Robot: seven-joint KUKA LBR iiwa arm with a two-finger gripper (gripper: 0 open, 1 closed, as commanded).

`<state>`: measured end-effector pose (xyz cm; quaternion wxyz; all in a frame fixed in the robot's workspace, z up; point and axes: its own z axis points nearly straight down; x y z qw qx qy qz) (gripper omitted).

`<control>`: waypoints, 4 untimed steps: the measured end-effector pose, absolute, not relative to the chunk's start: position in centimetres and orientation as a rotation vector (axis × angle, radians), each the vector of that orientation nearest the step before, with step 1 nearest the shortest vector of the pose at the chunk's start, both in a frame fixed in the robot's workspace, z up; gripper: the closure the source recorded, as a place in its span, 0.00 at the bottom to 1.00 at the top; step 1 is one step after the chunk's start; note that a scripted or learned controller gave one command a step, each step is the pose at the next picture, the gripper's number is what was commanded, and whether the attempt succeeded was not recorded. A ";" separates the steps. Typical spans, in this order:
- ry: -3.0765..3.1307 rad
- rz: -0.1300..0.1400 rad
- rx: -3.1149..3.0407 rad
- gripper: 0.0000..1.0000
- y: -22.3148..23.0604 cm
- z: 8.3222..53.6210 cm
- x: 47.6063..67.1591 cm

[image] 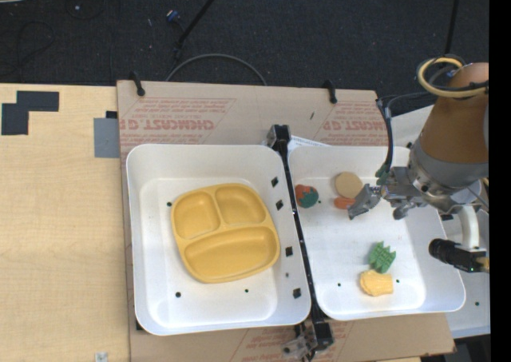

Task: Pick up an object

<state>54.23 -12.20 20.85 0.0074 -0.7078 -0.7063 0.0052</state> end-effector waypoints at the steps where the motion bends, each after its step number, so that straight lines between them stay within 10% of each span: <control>1: -2.219 0.003 -2.218 0.00 -12.2 21.6 54.5; 4: -2.216 0.003 -2.220 0.00 -12.0 8.7 54.0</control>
